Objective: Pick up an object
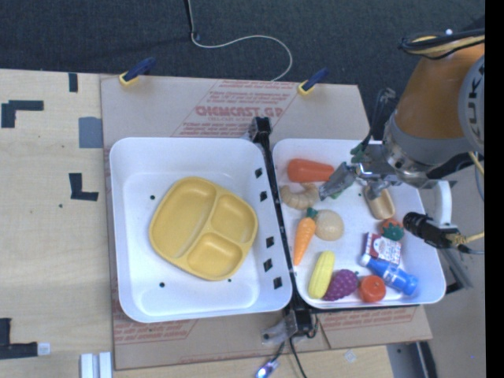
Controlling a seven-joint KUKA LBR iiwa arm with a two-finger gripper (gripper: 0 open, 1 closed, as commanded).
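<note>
Looming over the right white bin (pixel 435 270), the grey-and-orange arm (pixel 437 93) sets its two-finger gripper (pixel 364 186) low above the toys, fingers spread apart with nothing between them. Left of the gripper lie an orange-red sausage (pixel 310 169) and a tan potato piece (pixel 297 198). Nearer sit a carrot (pixel 303 238), yellow corn cob (pixel 321 274), purple grapes (pixel 342 284) and blue bottle (pixel 392 275). A yellow divided plate (pixel 203 227) rests in the left bin (pixel 126 235).
</note>
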